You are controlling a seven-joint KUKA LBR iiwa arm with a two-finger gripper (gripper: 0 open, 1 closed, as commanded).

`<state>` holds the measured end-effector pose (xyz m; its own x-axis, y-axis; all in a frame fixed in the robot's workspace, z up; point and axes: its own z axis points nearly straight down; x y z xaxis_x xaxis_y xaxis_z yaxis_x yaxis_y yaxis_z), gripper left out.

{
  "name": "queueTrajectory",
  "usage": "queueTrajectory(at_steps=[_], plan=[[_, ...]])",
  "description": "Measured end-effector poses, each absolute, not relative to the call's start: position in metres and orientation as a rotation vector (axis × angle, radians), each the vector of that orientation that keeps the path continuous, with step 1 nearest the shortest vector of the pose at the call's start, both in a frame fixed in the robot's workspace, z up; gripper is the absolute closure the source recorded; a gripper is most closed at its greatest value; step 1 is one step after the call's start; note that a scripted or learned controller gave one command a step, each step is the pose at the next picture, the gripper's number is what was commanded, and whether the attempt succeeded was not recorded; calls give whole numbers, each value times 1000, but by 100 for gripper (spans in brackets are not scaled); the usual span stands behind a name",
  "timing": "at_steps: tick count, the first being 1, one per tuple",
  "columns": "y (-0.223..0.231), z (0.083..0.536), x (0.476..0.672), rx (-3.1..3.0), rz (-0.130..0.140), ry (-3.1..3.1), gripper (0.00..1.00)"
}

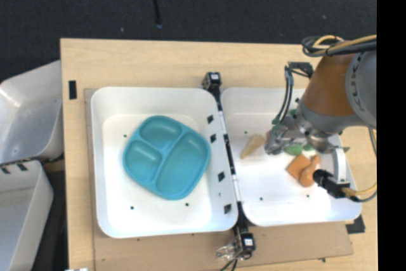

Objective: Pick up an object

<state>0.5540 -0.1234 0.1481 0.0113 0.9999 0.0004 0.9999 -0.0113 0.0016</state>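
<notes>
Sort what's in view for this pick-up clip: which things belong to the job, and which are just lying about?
Belonging to the job:
- gripper, low in the right bin
- tan wedge-shaped piece beside it
- orange object
- green object, mostly hidden under the arm

Just lying about:
- blue divided plate in the left bin
- wooden bench

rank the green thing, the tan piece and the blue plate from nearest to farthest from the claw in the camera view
From the claw:
1. green thing, right beside it in the right bin
2. tan piece, slightly further, toward the divider
3. blue plate, in the left bin
</notes>
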Motion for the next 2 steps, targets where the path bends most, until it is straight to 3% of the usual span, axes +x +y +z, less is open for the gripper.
queueTrajectory(at_steps=[2], plan=[[-129,258,557,2214,5,2220,100]])
